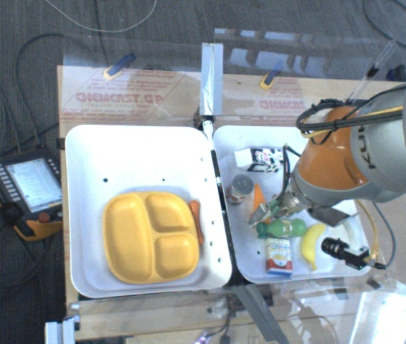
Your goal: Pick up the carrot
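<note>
The carrot (258,196), a short orange wedge, lies in the right bin (346,140) near its left wall, pointing up and down in the camera view. My gripper (270,211) hangs low just below and to the right of the carrot's lower end, close to it or touching it. The grey arm with its orange band reaches in from the right and hides the bin's middle. Whether the carrot is between the fingers cannot be made out.
In the right bin, a small grey can (242,186) sits left of the carrot, and a white printed box (264,158) lies behind it. In front are a green bottle (283,228), a banana (312,244) and a small carton (279,256). The left bin (88,156) holds a yellow divided plate (151,235) with a thin orange-brown piece (196,219) beside it.
</note>
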Robot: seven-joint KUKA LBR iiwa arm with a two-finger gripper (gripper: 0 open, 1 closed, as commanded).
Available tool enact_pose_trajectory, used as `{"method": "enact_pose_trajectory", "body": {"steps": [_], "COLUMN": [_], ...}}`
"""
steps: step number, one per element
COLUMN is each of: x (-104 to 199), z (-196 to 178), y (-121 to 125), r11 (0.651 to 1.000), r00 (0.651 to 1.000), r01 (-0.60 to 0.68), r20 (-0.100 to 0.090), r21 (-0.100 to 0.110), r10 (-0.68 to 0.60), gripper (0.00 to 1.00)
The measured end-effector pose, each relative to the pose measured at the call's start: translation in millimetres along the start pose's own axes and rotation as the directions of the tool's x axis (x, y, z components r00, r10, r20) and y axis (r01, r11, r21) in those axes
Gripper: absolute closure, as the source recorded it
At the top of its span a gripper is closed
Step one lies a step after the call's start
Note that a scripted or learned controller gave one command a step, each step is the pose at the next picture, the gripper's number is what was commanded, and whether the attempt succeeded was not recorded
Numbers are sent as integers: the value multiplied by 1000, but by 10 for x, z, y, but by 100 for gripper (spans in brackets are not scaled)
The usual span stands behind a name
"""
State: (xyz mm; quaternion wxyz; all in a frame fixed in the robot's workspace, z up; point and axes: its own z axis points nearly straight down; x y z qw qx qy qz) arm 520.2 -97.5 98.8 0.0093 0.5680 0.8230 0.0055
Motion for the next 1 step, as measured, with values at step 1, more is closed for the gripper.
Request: {"method": "enact_pose_trajectory", "body": {"steps": [1], "x": [-21], "z": [-793], "y": [881], "r11": [978], "r00": [979], "r01": [-205], "r20": [-4], "r21": [28], "r10": [205], "gripper": [100]}}
